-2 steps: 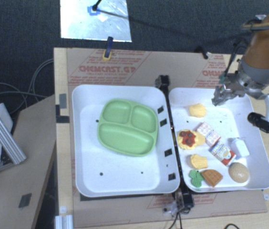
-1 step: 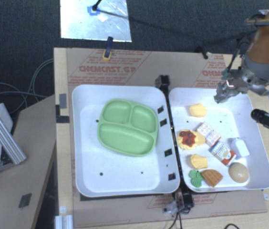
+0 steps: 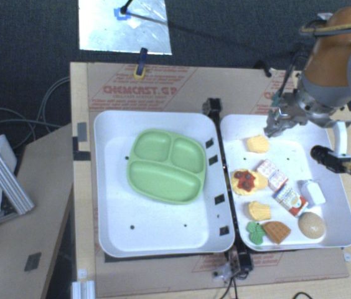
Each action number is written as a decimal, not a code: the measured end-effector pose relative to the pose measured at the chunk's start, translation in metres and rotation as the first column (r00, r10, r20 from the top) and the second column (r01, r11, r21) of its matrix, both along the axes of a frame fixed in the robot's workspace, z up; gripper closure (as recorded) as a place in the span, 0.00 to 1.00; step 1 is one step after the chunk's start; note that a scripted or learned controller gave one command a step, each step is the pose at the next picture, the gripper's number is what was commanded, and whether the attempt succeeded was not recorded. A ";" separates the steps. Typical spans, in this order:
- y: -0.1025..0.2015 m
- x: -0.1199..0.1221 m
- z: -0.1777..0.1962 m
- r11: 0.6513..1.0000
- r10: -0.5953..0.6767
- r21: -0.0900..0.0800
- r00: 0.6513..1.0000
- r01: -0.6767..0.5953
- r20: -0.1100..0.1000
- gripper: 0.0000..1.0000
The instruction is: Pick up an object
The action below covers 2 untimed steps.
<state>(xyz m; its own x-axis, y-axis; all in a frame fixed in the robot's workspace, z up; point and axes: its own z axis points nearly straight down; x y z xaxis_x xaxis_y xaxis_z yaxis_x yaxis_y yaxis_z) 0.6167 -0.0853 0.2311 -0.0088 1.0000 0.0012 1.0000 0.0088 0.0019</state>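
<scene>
My gripper point(image 3: 274, 128) hangs over the back of the right bin point(image 3: 343, 198), just above and to the right of a yellow food piece point(image 3: 257, 144); nothing shows between its fingers. Further forward in that bin lie a small pizza point(image 3: 245, 180), two small cartons point(image 3: 271, 174), a red and white carton point(image 3: 289, 200), a white block point(image 3: 314, 192), another yellow piece point(image 3: 259, 211), a brown wedge point(image 3: 277, 232), a green piece point(image 3: 255, 232) and a beige egg point(image 3: 312, 224).
The left bin point(image 3: 110, 167) holds a green divided plate point(image 3: 166, 166). A black divider point(image 3: 221, 167) runs between the bins. A black handle-like part point(image 3: 330, 157) juts over the right bin's right side. A shiny sheet point(image 3: 124, 17) lies behind the bench.
</scene>
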 end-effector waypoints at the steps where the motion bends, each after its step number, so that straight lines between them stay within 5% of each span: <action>1: 0.046 -0.013 -0.010 1.000 0.000 0.000 1.000 0.000 -0.003 1.00; 2: 0.102 -0.020 -0.018 1.000 0.000 0.000 1.000 0.000 -0.002 1.00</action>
